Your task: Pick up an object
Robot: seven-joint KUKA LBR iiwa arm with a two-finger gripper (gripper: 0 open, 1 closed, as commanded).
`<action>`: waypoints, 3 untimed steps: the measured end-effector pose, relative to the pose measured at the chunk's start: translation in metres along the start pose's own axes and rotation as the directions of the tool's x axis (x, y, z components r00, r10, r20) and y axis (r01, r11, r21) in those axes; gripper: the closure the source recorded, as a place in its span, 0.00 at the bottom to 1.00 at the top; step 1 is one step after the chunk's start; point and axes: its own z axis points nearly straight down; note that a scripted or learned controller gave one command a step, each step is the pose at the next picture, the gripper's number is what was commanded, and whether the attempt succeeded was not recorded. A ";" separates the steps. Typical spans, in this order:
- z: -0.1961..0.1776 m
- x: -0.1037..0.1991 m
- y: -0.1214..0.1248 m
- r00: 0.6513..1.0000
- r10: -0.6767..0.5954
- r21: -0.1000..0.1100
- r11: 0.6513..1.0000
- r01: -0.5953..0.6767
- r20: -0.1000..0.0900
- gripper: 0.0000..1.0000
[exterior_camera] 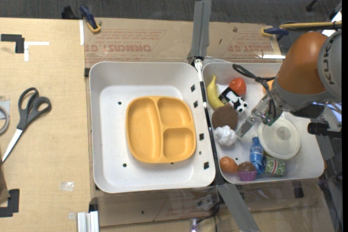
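1. nearest the camera, along the front wall of the right bin (304,174), lie a purple cupcake-shaped toy (246,170), an orange ball (228,164), a blue bottle (256,152) and a green can (275,166) on its side, all packed close together.
2. just behind them a white round lid (280,137) rests near the bin's right half, and a crumpled white object (225,135) sits against the left wall.
3. the hand (246,125) hangs low between the white crumpled object and the white lid, slanting down to the left from the grey wrist; its grey fingers (243,128) appear close together with nothing visible between them, though i cannot tell for sure whether they are closed.
4. a brown round object (224,116) lies just left of the hand, touching the crumpled white object.
5. further back sit a black-and-white toy (234,99), a yellow banana (213,93) along the left wall and a red-orange tomato-like ball (237,85).
6. the left bin (103,127) holds a yellow divided plate (161,129), lying flat near its middle.
7. on the desk (43,171) well left of the bins lie scissors (24,114) with black handles.
8. at the far side, the arm's orange band (304,65) rises above the right bin, and brown cardboard (136,43) lies behind both bins.
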 end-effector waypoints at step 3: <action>-0.002 -0.050 0.087 0.946 0.324 0.007 0.946 -0.324 -0.002 0.00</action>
